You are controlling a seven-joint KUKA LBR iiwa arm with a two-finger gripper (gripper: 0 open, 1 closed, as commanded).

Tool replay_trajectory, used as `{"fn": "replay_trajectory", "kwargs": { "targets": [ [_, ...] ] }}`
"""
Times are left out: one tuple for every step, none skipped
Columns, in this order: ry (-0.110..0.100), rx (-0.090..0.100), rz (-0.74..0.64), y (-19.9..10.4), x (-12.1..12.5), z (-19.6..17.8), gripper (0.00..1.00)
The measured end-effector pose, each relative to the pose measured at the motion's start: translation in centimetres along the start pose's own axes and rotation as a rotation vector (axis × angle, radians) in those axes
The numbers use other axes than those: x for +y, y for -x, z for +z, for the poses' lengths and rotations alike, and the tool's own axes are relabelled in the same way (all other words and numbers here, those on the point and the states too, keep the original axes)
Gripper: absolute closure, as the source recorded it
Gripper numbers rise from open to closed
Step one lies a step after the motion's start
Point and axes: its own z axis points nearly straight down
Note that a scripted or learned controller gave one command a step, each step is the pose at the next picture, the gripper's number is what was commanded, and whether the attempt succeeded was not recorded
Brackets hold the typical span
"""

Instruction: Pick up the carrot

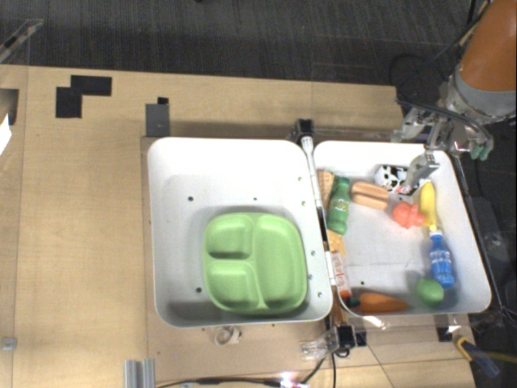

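Note:
The carrot (pixel 381 302), orange with a dark green end, lies flat along the front wall of the right bin (pixel 477 253), near its front left corner. My gripper (pixel 422 168) hangs over the back right part of that bin, above a yellow item (pixel 426 199) and beside a black-and-white toy (pixel 392 176). It is far from the carrot, with most of the bin's length between them. Nothing shows in its grasp.
The right bin also holds a green bottle (pixel 338 205), a hot dog (pixel 370 194), a red-orange toy (pixel 408 215), a blue bottle (pixel 440 262) and a green ball (pixel 430 291) close to the carrot's right. A green divided plate (pixel 254 259) lies in the left bin (pixel 174 217).

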Motion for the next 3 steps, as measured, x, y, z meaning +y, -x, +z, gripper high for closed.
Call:
{"fn": "replay_trajectory", "kwargs": {
  "targets": [
    [0.002,0.004,-0.289,-0.5,-3.9,7.1,0.0],
    [-0.006,-0.02,-0.297,0.5,-6.0,12.6,0.0],
    [-0.029,-0.048,-0.755,-3.0,-3.1,13.6,0.0]
  ]
}}
